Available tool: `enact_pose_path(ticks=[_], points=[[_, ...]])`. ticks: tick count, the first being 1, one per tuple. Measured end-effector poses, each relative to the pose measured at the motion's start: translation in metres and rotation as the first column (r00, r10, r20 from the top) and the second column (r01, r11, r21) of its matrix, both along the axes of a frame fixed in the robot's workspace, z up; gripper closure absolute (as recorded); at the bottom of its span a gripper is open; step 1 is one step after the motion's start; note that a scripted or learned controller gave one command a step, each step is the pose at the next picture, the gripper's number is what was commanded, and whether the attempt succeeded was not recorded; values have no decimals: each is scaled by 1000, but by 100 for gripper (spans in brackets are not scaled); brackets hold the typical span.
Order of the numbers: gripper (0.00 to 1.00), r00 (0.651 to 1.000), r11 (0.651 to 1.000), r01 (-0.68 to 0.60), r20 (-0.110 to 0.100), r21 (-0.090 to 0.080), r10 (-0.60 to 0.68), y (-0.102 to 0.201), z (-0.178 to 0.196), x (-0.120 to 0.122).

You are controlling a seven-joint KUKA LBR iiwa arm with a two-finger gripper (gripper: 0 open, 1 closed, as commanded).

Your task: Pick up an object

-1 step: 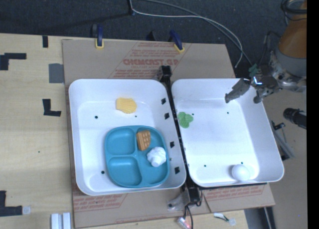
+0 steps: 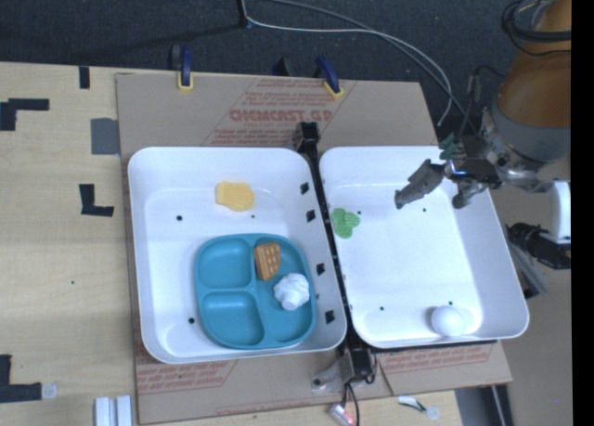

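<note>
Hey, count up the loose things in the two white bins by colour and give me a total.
White: 2, a crumpled white piece on the blue tray and a white ball in the right bin
Yellow: 1, yellow lump
Brown: 1, waffle-like piece
Green: 1, green item
Blue: 1, divided tray
Total: 6

Two white bins side by side: left bin (image 2: 148, 229), right bin (image 2: 483, 257), both on a cardboard sheet (image 2: 269, 109) marked with red print. Two blue-yellow clamps (image 2: 185, 70) pin the sheet's far edge. Black tape marks (image 2: 93, 200) on the wooden bench (image 2: 56, 276), left side. Cable (image 2: 371, 34) crosses the dark floor (image 2: 111, 20) behind.
</note>
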State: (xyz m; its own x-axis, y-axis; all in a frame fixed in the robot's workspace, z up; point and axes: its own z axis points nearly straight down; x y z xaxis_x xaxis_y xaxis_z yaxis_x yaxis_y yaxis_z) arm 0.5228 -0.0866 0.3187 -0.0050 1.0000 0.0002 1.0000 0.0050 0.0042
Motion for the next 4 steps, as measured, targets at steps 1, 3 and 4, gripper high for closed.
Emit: enact_pose_path(ticks=[1,3,4], points=[[0,1000,1000,2,-5,0,-2,34,4,43],[0,1000,1000,6,-10,-1,-6,66,-26,16],[0,1000,1000,6,-5,-1,-6,48,-31,-7]])
